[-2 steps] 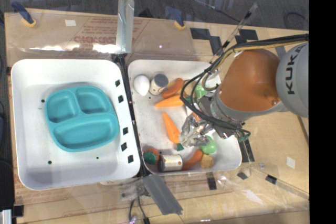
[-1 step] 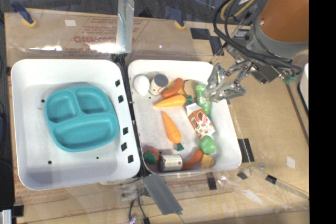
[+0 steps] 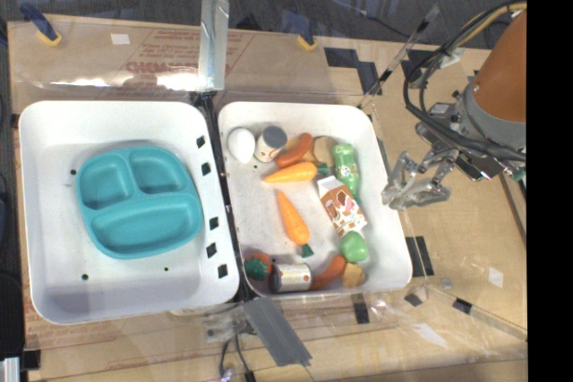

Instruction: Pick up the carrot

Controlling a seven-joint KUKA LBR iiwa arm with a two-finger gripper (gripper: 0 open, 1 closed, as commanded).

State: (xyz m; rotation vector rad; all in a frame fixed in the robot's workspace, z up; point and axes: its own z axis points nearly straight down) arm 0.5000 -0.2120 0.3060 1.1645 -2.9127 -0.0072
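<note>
While the arm hangs off to the right of the bench, its gripper sits outside the right bin, just past that bin's right wall, with the fingers spread apart and nothing between them. Over in the right bin there is a carrot lying near the middle, tip up and tilted, leafy green end down. A second carrot lies just above it, pointing left, almost touching a green bottle on its right. There's a white egg at the top left corner, and a small carton just right of the carrots. A tin can rests along the bottom wall. The left bin carries a teal divided plate, well apart from the gripper.
</note>
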